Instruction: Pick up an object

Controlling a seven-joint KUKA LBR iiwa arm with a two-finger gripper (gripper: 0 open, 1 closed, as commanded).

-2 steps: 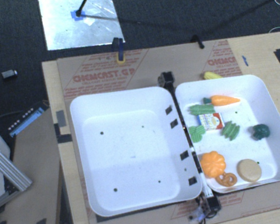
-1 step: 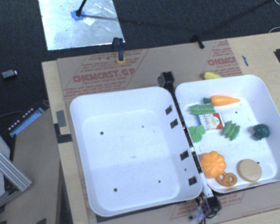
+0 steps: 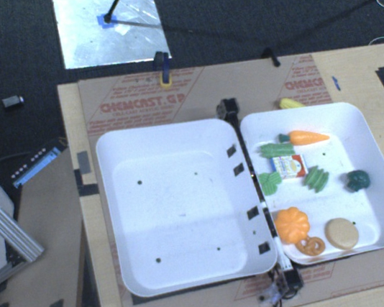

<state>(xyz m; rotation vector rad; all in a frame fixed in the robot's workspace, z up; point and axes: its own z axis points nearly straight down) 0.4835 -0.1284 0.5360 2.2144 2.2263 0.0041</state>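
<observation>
Seen from above on the surface (image 3: 252,77): two shallow white bins side by side, with every candidate for the pick gathered in the right bin (image 3: 370,148). Lying along its far side, an orange carrot (image 3: 308,137), just beside a green pod (image 3: 277,149). Bunched at the middle, a small red-and-white carton (image 3: 290,165), touching or nearly touching a green leafy piece (image 3: 269,183) and a second green piece (image 3: 317,179). Resting apart toward the right wall, a dark green lump (image 3: 357,180). Grouped along the near side, an orange pumpkin (image 3: 292,223), a pretzel (image 3: 311,245) touching it, and a round beige piece (image 3: 342,233) just beside. Lying outside the bins, near the right bin's far rim, a small yellow piece (image 3: 290,103). Impossible to tell whether the pincer is open or closed, or whether anything sits in it. Judged from this layout, nothing lifted yet. For a clean grasp, best to favour the isolated pieces: the dark green lump or the round beige piece, each with free space on two sides. Worth approaching straight down and closing across the narrow width. Better to avoid the crowded middle, likely to yield a glancing grip or a nudged neighbour, and the pumpkin, close against the divider wall beside the left bin (image 3: 176,188).
</observation>
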